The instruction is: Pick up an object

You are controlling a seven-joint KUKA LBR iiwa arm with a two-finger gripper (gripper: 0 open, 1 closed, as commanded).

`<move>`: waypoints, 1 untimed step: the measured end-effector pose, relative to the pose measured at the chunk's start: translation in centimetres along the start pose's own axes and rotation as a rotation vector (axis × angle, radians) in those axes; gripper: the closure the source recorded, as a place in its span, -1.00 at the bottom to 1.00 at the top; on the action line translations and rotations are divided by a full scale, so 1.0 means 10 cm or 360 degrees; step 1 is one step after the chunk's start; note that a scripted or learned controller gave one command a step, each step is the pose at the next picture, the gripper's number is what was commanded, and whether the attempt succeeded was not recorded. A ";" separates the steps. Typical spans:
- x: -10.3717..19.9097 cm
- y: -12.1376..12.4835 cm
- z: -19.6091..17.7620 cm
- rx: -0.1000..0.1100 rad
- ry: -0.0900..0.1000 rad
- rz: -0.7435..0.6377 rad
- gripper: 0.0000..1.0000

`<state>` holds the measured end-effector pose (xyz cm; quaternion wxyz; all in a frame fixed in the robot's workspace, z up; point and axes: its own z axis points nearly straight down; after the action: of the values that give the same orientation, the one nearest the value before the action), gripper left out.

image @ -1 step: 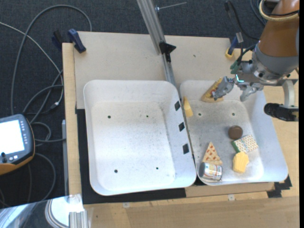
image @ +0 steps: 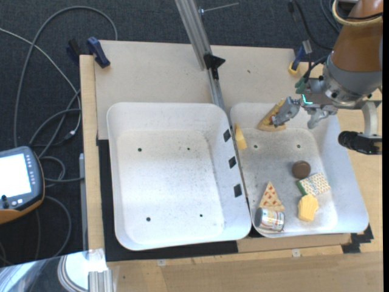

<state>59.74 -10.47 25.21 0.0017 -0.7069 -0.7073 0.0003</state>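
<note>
Here, the two-finger gripper [image: 296, 109] is seen over the far end of the right-hand white bin [image: 340, 169], at about one o'clock from the middle of the view. Its left finger is laid against a tan wedge-shaped toy, seemingly a pizza slice [image: 269, 120], while the other finger stands well apart toward three o'clock; the fingers are thus spread, and nothing is shown pinched between them. The wedge is propped against the bin's far wall, probably because it has been nudged there, so a clean closure is judged difficult from this pose.

Outward from the gripper, the grey wrist with its orange band [image: 358, 35] is carried in from three o'clock. At about five o'clock from the gripper a small brown round object [image: 301, 169] lies on the bin floor. Further toward six o'clock a patterned green-and-white packet [image: 314, 185], a yellow corn-like block [image: 308, 208], a second pizza-slice wedge [image: 271, 196] and a silvery can on its side [image: 270, 219] are gathered near the close rim. A small yellow piece [image: 240, 138] rests at the divide between the bins. The left-hand white bin [image: 121, 132] lies at nine o'clock.
</note>
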 end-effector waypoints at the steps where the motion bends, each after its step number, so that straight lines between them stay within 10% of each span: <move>1: 0.03 -0.01 0.63 0.0010 0.0000 0.0001 -1.00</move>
<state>59.65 -10.20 18.87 0.0038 -0.7072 -0.7070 0.0025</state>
